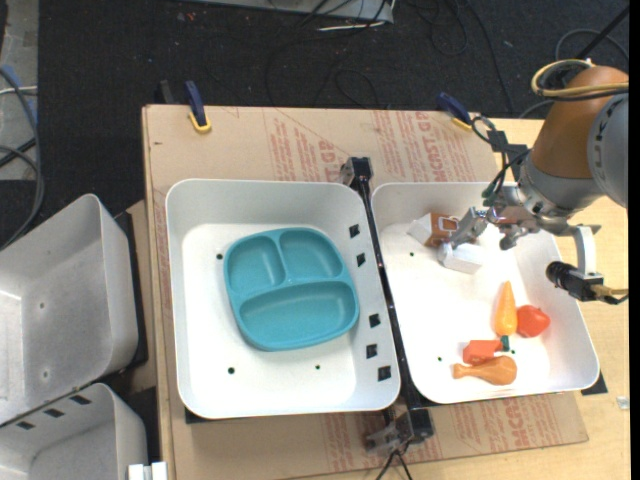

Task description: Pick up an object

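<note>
Nearest the camera, along the front of the right bin point(580, 373), lie the toy foods: a tan drumstick-shaped piece point(487, 370), touching an orange-red piece point(482, 349) just behind it. Further back sit a yellow-orange carrot-like piece point(505, 308) and a red pepper-like piece point(532, 321), side by side. At the rear of this bin a small white block point(460, 257) rests beside a brown item point(440, 228). The gripper point(490, 226) hangs low over that rear area, close to the white block; whether its fingers are apart or together I cannot tell. On the same cardboard-covered surface point(260, 138), the left bin point(190, 298) holds a teal divided plate point(290, 288).
</note>
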Controlling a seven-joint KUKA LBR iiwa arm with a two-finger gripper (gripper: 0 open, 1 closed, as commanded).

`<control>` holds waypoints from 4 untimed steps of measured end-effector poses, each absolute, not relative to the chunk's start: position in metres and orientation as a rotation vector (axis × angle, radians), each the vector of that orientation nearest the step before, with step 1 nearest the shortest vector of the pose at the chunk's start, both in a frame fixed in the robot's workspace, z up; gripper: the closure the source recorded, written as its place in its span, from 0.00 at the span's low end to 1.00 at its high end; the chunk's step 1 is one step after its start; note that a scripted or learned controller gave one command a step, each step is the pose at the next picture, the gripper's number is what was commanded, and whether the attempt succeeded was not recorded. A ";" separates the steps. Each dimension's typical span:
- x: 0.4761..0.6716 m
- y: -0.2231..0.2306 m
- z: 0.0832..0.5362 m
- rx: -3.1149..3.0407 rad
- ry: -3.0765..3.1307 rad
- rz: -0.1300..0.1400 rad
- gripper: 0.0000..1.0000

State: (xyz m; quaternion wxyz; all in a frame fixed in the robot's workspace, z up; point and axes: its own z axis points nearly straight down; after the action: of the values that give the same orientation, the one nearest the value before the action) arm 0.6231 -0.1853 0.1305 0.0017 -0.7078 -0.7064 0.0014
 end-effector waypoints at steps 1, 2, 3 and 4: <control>0.626 -0.184 0.095 -2.226 -2.226 -0.007 0.00; 0.625 -0.184 0.104 -2.224 -2.223 -0.003 1.00; 0.626 -0.189 0.148 -2.227 -2.223 -0.004 1.00; 0.623 -0.191 0.193 -2.229 -2.223 -0.004 1.00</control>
State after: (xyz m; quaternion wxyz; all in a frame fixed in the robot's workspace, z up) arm 0.6234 -0.1913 0.1928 -0.0031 -0.7079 -0.7063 -0.0014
